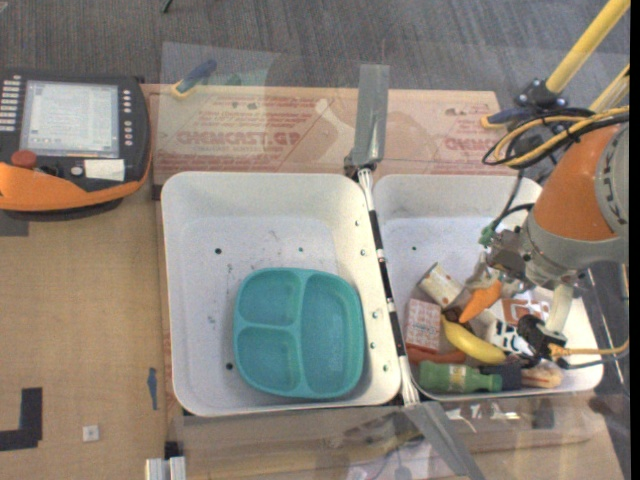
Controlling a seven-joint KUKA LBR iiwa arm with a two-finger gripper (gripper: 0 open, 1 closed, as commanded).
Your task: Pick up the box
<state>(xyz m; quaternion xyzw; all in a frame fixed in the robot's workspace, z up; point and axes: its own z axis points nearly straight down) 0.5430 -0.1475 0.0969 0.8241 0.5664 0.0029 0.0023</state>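
View from above the desk (90,298), on which two shallow white bins sit side by side. My arm (585,203), grey with an orange band, reaches in over the right bin (440,208). My hand (510,268) hangs low over the clutter in that bin's near half; whether it is parted, closed or clamped on anything I cannot tell, as the wrist and cables hide it. The box (440,285), small and pale, lies tilted near the middle of the right bin, just beside my hand on the side toward the divider. A flat pink packet (423,324) lies nearer the front edge, close to the divider. A banana (472,343) lies just in front of the box, with an orange carrot-like piece (480,300) between it and my hand. A green bottle (458,377) lies on its side along the right bin's front wall. The left bin (200,218) holds a teal divided plate (298,333) in its near half. A teach pendant (70,140) rests at the desk's far left corner.
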